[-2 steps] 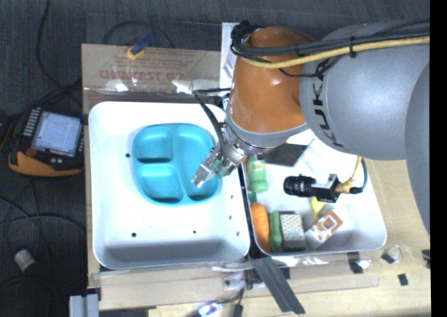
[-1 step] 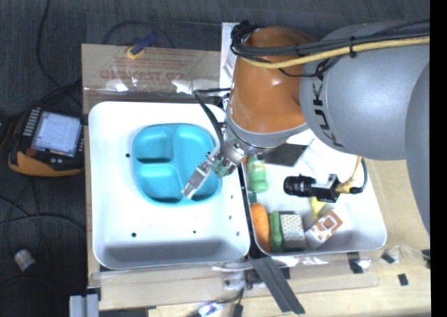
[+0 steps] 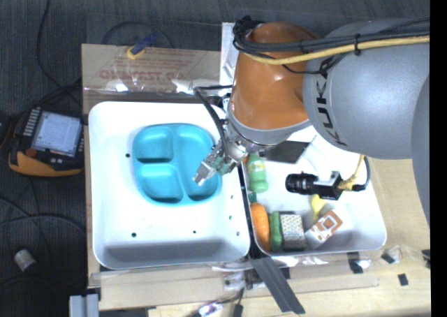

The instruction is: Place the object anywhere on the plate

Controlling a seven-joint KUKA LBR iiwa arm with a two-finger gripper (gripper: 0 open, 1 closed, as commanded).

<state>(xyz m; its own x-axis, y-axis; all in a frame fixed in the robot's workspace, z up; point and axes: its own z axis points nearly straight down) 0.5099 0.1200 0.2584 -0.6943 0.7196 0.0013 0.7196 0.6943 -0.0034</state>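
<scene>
Left white bin (image 3: 112, 239): sectioned blue plastic plate (image 3: 171, 162).
Right white bin (image 3: 363, 235): green bottle (image 3: 257, 174), orange carrot (image 3: 260, 223).
Fingers (image 3: 209, 171): over plate's right edge; spread and hold, cannot tell.

You're looking at a robotics lab cell, not a home or kitchen. A big grey industrial arm with an orange band (image 3: 279, 78) and bundled cables reaches over a plywood bench (image 3: 105, 57). Two shallow white plastic bins (image 3: 105, 239) sit side by side on it. A handheld controller pendant with a lit screen (image 3: 49, 137) lies on dark grey carpet (image 3: 42, 29), loose cables trailing around it. The blue divided plastic plate (image 3: 167, 162) and toy food items read as test props.
</scene>
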